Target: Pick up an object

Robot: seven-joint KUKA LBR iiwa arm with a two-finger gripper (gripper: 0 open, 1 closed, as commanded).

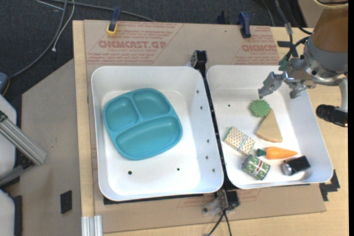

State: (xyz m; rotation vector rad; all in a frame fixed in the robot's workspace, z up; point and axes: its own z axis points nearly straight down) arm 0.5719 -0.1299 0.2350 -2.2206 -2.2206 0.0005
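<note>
Two fingers [269, 86] of the gripper [282, 87] stand spread apart, holding nothing, above the right bin [315, 124], just beside the green object [260, 108].

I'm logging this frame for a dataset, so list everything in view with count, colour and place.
bins: 2, white, side by side on the bench
divided plate: 1, teal, in the left bin
round textured piece: 1, green, upper middle of the right bin
wedge: 1, tan, just below the green piece
patterned box: 1, beige with coloured marks, middle of the right bin
carrot: 1, orange, near the front of the right bin
can: 1, green and white, lying at the front of the right bin
small cylinder: 1, black, front right corner of the right bin
clamps: 2, blue, on the bench's far edge
gripper: 1, grey, jaws apart above the green piece, holding nothing
</note>
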